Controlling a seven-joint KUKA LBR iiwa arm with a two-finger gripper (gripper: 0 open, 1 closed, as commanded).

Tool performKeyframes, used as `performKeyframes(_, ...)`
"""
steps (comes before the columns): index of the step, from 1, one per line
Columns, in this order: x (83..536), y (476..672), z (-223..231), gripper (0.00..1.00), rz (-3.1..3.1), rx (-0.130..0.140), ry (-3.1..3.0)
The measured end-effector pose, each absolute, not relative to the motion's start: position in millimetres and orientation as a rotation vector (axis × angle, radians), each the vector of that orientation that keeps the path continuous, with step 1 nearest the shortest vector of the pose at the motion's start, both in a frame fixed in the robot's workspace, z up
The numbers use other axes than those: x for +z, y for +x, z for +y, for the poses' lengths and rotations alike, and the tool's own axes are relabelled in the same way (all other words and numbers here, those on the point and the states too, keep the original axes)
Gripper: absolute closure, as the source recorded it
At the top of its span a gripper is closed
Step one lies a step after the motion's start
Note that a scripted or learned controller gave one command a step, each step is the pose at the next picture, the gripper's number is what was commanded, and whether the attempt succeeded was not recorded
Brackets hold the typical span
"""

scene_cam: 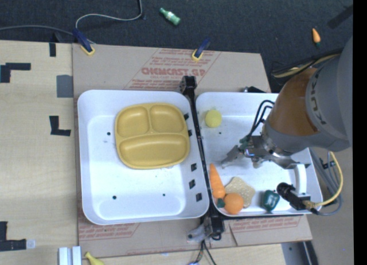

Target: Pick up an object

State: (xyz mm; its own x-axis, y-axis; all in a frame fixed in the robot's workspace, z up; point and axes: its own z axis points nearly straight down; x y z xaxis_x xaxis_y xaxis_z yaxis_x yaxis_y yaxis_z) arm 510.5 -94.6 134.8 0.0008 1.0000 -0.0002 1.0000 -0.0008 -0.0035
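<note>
My gripper [243, 159] hangs low over the middle of the right bin [246, 104]. It is open, with two grey fingers [231, 156] spread apart and nothing between them. A yellow ball [213, 118] lies up and to the left of it, near the bin's divider. Along the bin's front edge lie an orange carrot [216, 181], a round orange fruit [233, 203], a tan cracker-like slab [241, 188] and a small teal object [269, 199]. The carrot is the closest of these, just down and left of the fingers.
The left bin [97, 160] holds a yellow divided plate [152, 134] in its upper half. The arm's grey and orange body [304, 115] covers the right bin's right side. A small green object [170, 16] lies on the dark floor beyond the bench.
</note>
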Motion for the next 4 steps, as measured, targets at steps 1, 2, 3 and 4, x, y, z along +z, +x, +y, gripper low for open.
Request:
performKeyframes(1,184,541.3,-69,0.00,-2.223,0.001,-2.220)
performKeyframes(2,184,603.0,-64,0.00,-2.223,0.003,-2.220)
performKeyframes(3,86,628.5,-97,0.00,-2.225,0.000,-2.223)
performKeyframes(4,85,664.7,-96,0.00,-2.226,0.000,-2.220)
